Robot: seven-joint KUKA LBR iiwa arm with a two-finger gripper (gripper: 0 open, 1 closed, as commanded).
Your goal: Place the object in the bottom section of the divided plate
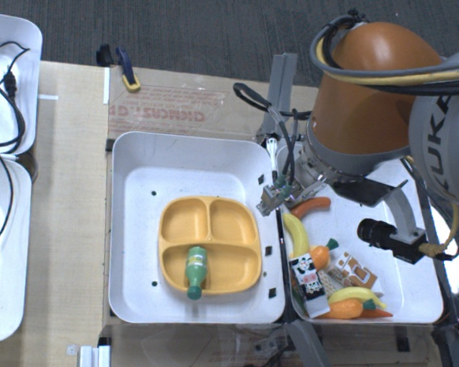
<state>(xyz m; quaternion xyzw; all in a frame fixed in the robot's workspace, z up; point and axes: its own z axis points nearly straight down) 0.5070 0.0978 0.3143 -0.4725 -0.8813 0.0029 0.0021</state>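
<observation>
While most of the frame's middle is taken up by two shallow white plastic bins side by side on a pale wooden bench [62, 205], the left bin [130, 234] holds a smooth yellow divided plate [234, 227] with rounded corners, two small sections at the top and one wide section at the bottom. A small green plastic bottle [196, 269] with a pale label lies in that bottom section, its cap end pointing down and overhanging the plate's lower rim. At the upper right, the big grey arm with a glossy orange dome [371, 87] bends over the right bin [421, 309], hiding much of that bin's upper part; black and yellow cables loop around it. Its gripper [278, 192] hangs low just above the wall between the two bins, a small tangle of metal and wire; whether its fingers are spread or closed cannot be made out. Below it in the right bin lie a yellow toy banana [295, 233], a curved orange-red piece [313, 205], a small black-and-white milk carton [306, 273], a second banana [358, 294], orange carrot shapes [344, 309] and a brown patterned box [355, 270], crowded and partly overlapping. A black cylinder [380, 232] juts out at the right. White trays with black cords [2, 113] are cut off at the left edge.
</observation>
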